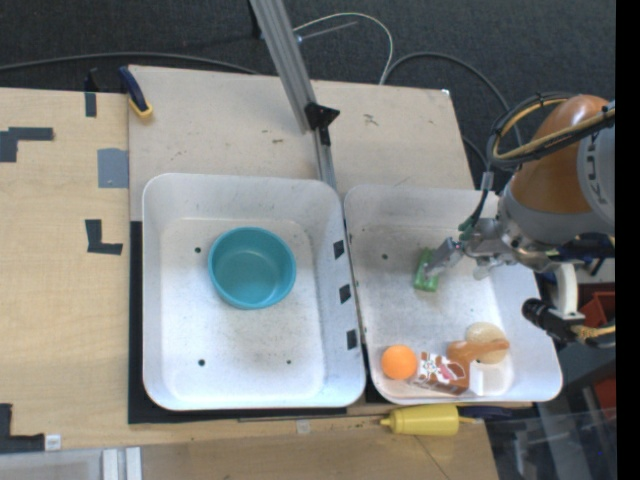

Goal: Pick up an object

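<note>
**PICK-UP STATUS: APPROACH STAGE, LIFT NOT CONFIRMED**

Grip state: cannot be told from the camera view; tip of gripper [450, 253] too small and too dark to resolve. No hold to be assumed.

Positioned low in the right bin [395, 213], reaching in from the right. Lying just beside the gripper tip, on its left and slightly forward: small green object [427, 274], judged the likeliest target. Apparently resting on the bin floor; contact with the gripper not determinable.

Further out, grouped along the front wall of the same bin: orange ball [399, 362], red-and-white packet [440, 370], tan rounded item [483, 344] and white block [490, 377], close together and well apart from the gripper.

In the left bin [170, 368]: teal bowl [252, 267], upright, not within reach of the present pose.

On the bench [60, 298], in front of the right bin: yellow bottle [428, 420] lying on its side.

Done, as judged: approach to a candidate. Left: closing on it, raising clear of the bin floor, verifying retention.
</note>
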`<control>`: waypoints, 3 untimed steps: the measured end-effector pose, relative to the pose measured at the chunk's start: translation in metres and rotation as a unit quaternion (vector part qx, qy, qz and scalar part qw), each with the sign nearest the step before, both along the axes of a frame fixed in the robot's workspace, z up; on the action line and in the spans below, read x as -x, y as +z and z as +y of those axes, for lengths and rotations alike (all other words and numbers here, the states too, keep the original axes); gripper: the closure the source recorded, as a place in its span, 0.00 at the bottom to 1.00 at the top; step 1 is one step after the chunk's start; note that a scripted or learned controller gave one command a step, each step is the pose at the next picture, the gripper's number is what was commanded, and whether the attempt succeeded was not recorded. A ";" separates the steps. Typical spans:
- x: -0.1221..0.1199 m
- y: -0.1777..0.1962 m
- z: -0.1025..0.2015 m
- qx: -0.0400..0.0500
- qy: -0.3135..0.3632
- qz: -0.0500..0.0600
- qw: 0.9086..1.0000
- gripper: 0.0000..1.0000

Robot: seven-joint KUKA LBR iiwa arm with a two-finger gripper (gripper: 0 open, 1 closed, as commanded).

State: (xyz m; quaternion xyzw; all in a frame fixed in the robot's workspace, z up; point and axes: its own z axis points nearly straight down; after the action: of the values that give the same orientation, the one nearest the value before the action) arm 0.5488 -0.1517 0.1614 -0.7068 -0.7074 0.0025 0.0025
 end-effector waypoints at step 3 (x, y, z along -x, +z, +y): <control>0.006 -0.061 0.007 0.000 0.001 -0.003 1.000 1.00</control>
State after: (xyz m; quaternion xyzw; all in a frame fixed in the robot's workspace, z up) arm 0.5426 -0.1443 0.1006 -0.7063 -0.7079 0.0003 0.0006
